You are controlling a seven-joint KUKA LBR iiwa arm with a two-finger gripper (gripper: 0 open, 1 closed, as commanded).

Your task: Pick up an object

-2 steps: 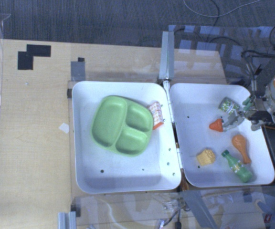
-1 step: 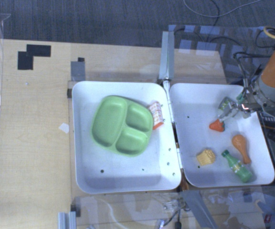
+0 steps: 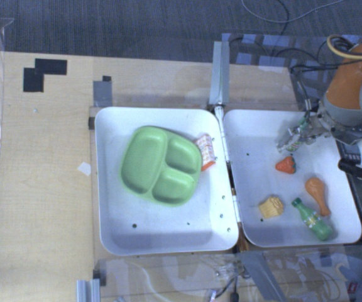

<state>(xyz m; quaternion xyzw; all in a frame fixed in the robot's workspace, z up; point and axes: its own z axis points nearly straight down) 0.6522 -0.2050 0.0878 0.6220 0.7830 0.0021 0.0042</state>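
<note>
The end effector point(image 3: 292, 138) hangs over the upper part of the right bin point(image 3: 256, 124), and whether it is wide or narrow cannot be told. Nearest below it lies a red strawberry point(image 3: 286, 165), apart from it; a chicken drumstick point(image 3: 317, 192), a green bottle point(image 3: 312, 219) and a tan cracker point(image 3: 271, 207) lie further down the bin. The likely failure is a descent slightly off the strawberry, which is small and rounded and could be nudged aside rather than caught.
</note>
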